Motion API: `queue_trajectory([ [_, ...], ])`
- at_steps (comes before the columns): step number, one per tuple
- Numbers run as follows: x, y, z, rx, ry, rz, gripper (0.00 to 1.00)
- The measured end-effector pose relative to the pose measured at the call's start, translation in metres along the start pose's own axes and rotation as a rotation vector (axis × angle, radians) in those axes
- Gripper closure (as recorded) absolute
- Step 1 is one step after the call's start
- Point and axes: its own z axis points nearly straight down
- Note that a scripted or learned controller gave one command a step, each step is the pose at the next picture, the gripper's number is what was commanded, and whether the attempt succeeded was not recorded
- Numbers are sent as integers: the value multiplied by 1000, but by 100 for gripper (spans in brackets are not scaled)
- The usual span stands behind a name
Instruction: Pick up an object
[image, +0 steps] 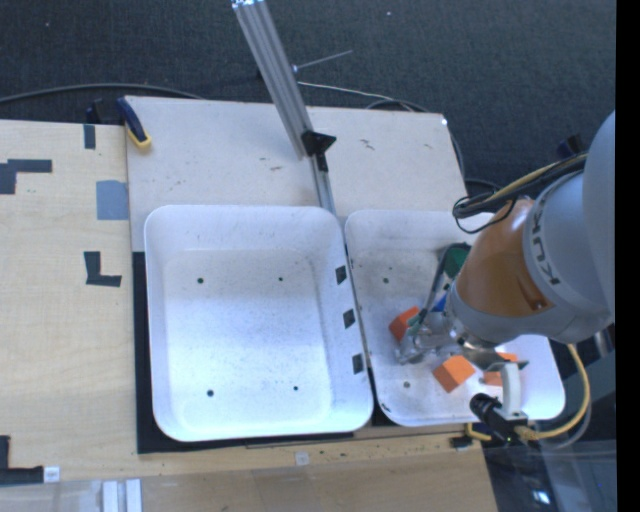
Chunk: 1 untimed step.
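Note:
My gripper (412, 347) is low inside the right bin (385, 250), beneath the grey and orange wrist. Its metal fingers sit just beside an orange block (402, 322), near the bin's left-centre. A second orange block (455, 373) lies a little to the right and closer to the front rim. A green object (457, 258) peeks out behind the arm, and a thin blue-green stick (436, 296) runs down from it toward the gripper. The arm hides much of the bin's right half.
The left bin (170, 240) lies alongside, sharing a rim with black markers (349, 318). A slanted metal rail (283, 85) crosses the board behind the bins. A yellow and blue tool (134, 124) lies at the board's far left corner. Cables hang at the right.

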Motion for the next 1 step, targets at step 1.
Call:
queue_trajectory([
  [1,0,0,0,0,0,0,0],
])
